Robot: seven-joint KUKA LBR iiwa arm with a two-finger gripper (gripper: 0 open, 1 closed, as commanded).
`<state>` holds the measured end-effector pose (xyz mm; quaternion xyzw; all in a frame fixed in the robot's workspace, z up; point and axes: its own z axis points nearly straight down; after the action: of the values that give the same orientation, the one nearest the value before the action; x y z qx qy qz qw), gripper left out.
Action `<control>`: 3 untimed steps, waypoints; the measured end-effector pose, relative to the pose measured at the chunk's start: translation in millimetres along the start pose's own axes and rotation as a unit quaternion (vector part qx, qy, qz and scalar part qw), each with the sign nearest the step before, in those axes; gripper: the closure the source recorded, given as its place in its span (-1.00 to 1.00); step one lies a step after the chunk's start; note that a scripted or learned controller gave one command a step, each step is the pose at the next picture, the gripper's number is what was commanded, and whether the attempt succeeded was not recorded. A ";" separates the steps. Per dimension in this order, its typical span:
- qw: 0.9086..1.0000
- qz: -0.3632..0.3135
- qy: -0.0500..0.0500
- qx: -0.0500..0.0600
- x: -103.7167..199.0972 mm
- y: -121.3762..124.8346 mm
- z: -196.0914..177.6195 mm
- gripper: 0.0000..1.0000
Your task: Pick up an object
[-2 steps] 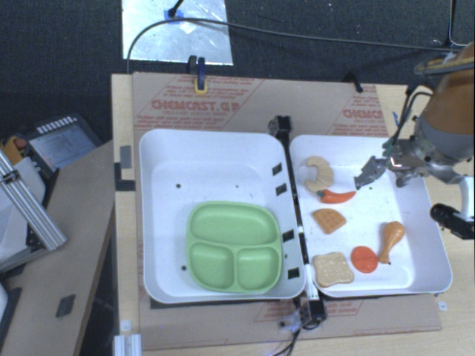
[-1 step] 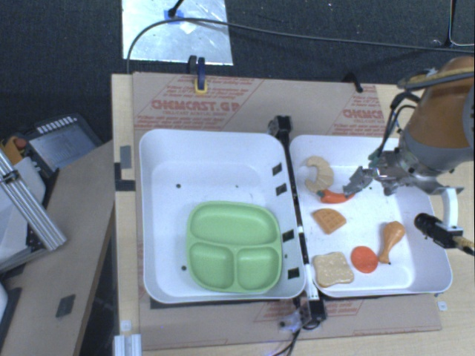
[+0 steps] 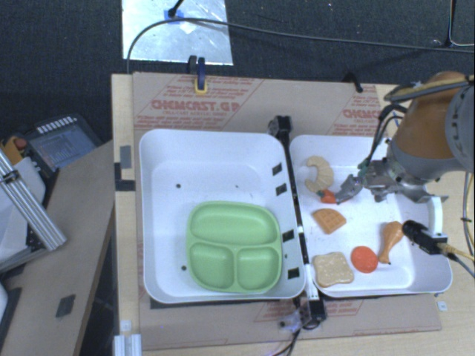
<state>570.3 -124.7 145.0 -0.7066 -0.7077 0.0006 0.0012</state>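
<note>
Camera view: the hand (image 3: 343, 192) reaches into the right bin (image 3: 427, 277) from the right, its tips at a small orange piece (image 3: 327, 196) just below the curved croissant (image 3: 320, 173). Whether the hand's tips are apart or clamped I cannot tell. The drumstick (image 3: 390, 240) lies lengthwise, perhaps tilted up-right, beside the red tomato slice (image 3: 364, 259).

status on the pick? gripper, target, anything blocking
Gripper low in right bin, at small orange piece; no grasp visible. Croissant right beside, cracker just below. Green tray in left bin.
</note>
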 end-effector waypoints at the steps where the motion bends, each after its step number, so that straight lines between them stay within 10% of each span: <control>1: 1.000 0.000 -0.001 -0.003 -0.6 1.0 -12.8 1.00; 3: 1.000 -0.001 -0.002 -0.005 -11.4 12.4 -116.2 1.00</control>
<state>583.1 -136.2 261.2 -0.7059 -0.7083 -0.0021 -0.0038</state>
